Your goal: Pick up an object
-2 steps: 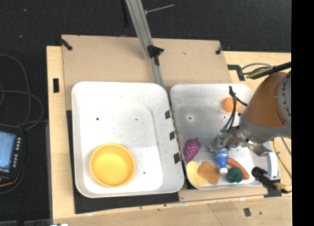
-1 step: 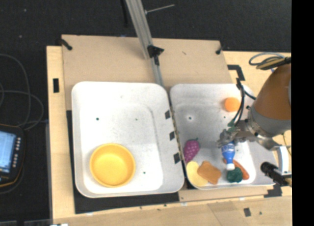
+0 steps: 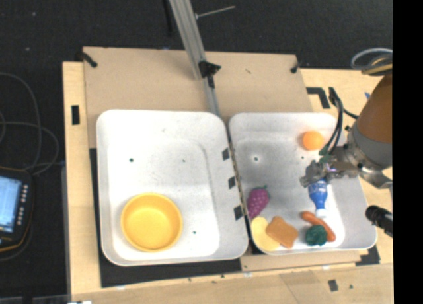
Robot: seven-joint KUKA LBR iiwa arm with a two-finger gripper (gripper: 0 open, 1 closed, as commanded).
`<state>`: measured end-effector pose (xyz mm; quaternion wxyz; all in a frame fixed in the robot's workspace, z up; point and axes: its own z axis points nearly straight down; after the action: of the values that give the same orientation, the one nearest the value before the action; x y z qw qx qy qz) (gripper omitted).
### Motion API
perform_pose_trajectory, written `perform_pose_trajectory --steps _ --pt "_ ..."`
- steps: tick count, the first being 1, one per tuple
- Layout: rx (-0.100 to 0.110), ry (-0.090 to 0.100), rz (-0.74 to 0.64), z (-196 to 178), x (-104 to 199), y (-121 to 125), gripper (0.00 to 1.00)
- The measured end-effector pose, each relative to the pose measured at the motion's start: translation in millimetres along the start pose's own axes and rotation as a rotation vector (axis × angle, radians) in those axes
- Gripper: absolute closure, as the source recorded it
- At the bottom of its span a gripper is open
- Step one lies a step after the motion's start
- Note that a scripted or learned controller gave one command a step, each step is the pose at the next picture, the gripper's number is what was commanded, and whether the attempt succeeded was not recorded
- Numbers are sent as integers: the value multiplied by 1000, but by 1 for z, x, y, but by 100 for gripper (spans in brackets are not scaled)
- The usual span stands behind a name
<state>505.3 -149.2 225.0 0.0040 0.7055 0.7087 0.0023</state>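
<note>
My gripper (image 3: pixel 319 176) is low in the right bin (image 3: pixel 277 131), reaching in from the right edge. Directly below it in the view lies a blue and white bottle-shaped toy (image 3: pixel 318 197), whose upper end meets the gripper's tip. An orange ball (image 3: pixel 312 140) rests just above the gripper near the bin's far right. Purple grapes (image 3: pixel 258 199) lie by the bin's left wall. Along the front edge are a yellow piece (image 3: pixel 258 225), a brown toast slice (image 3: pixel 283 232) and a carrot with a green top (image 3: pixel 317 225).
The left bin (image 3: pixel 165 144) holds a yellow bowl (image 3: pixel 151 221) in its front left corner. A metal rail (image 3: pixel 188 25) slants down from the top to the gap between the bins. A tablet (image 3: pixel 10 203) sits off the bench at far left.
</note>
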Motion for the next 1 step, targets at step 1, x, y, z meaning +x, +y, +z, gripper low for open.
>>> perform_pose_trajectory --steps 1 --pt "5 1 0 -17 -1 2 100"
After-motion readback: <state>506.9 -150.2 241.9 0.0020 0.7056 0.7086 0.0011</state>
